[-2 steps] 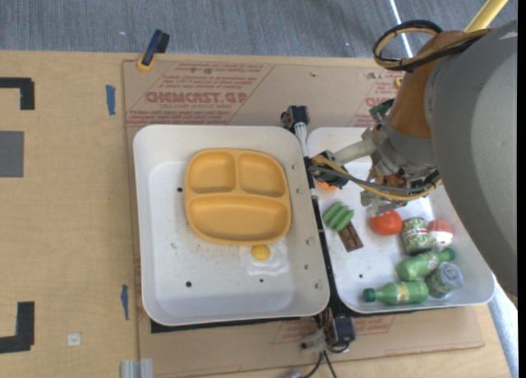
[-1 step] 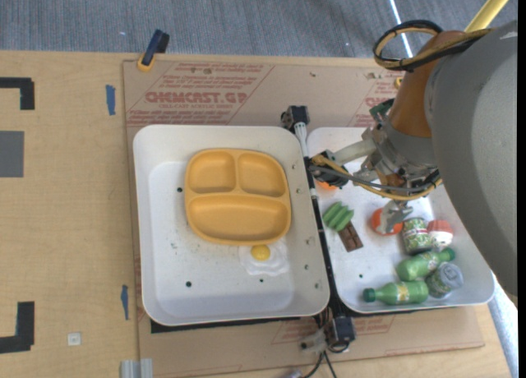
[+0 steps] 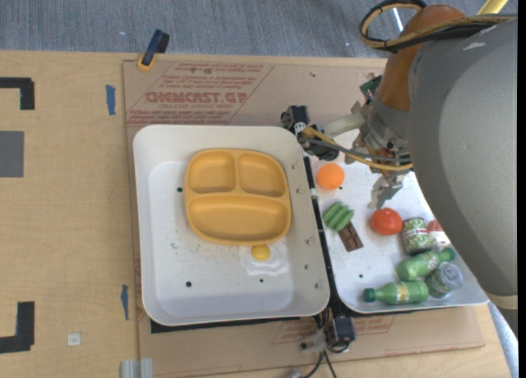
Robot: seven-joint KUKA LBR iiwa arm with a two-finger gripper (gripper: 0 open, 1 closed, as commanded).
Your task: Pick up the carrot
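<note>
Carrot (image 3: 329, 176), if the rounded orange piece is it (shape too blunt to be sure), lies in the right bin (image 3: 362, 282) near its far left corner, close to the left wall. The claw (image 3: 385, 194) hangs to the carrot's right, apart from it, nothing seen clamped in it; whether it is apart or together cannot be told, the tip is small and blurred against the white floor. The orange piece looks smooth, matte plastic, ball-like from this angle. A red tomato (image 3: 385, 221), glossy and round, sits just below the claw toward the near edge. A green ridged piece (image 3: 337, 216) lies near the left wall, nearer than the carrot, with a flat brown bar (image 3: 351, 238) touching its near end. Toward the near right corner: a labelled can (image 3: 417, 235), a green lumpy piece (image 3: 417, 267), a green bottle (image 3: 399, 292) lying on its side along the near edge, and a greyish can (image 3: 445, 279). The left bin (image 3: 156, 286), white shallow plastic with rounded corners, holds a yellow divided plate (image 3: 238, 194) of three compartments, smooth and matte, at its middle; a fried egg (image 3: 262, 256), white with yellow yolk, touches the plate's near edge. The arm (image 3: 468, 122) is grey and bulky with an orange band (image 3: 411, 48). Both bins rest on cardboard (image 3: 197, 93).
</note>
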